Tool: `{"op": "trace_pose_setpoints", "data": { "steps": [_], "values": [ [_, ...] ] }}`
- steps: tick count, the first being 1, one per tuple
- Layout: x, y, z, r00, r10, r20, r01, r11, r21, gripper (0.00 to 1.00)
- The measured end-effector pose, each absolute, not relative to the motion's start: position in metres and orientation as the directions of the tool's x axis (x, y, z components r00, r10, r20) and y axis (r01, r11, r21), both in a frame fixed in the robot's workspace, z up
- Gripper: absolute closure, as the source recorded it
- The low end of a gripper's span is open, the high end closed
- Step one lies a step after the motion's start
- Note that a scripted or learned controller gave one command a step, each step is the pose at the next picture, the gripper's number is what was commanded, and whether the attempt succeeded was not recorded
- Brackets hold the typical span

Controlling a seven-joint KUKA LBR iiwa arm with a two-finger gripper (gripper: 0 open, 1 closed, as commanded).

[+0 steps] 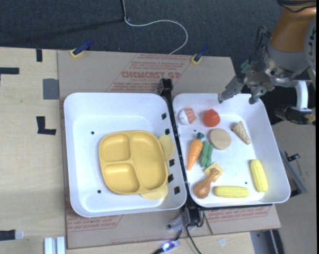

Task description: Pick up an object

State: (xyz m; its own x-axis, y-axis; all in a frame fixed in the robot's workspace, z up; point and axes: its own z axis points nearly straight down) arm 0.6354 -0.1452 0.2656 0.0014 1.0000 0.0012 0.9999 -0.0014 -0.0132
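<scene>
The hand [238,94] is seen spread open with nothing between its fingers, poised over the far rim of the right bin [271,136]. Toy food is scattered in that bin: a tomato [211,117], carrot [194,152] and corn cob [258,174] among it. A yellow divided plate [132,161] lies in the left bin [80,142].

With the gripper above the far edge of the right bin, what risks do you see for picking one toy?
1. The carrot, the green vegetable and the round beige piece lie close together, so the gripper may catch two or push one aside.
2. The yellow corn lies near the right bin's wall, where a finger might strike the rim.
</scene>
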Motion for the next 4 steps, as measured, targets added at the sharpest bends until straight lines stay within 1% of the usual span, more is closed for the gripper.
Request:
{"op": "trace_pose_setpoints", "data": {
  "steps": [1, 2, 3, 4],
  "values": [
    [0.637, -0.145, 0.273, -0.001, 1.000, -0.001, 1.000, 0.001, -0.001, 0.00],
    [0.638, -0.150, 0.210, -0.001, 1.000, 0.000, 1.000, 0.001, -0.008, 0.00],
    [0.638, -0.142, 0.162, -0.002, 1.000, 0.000, 1.000, 0.002, -0.007, 0.00],
    [0.631, -0.136, 0.101, -0.002, 1.000, 0.000, 1.000, 0.002, -0.007, 0.00]
  ]
}}
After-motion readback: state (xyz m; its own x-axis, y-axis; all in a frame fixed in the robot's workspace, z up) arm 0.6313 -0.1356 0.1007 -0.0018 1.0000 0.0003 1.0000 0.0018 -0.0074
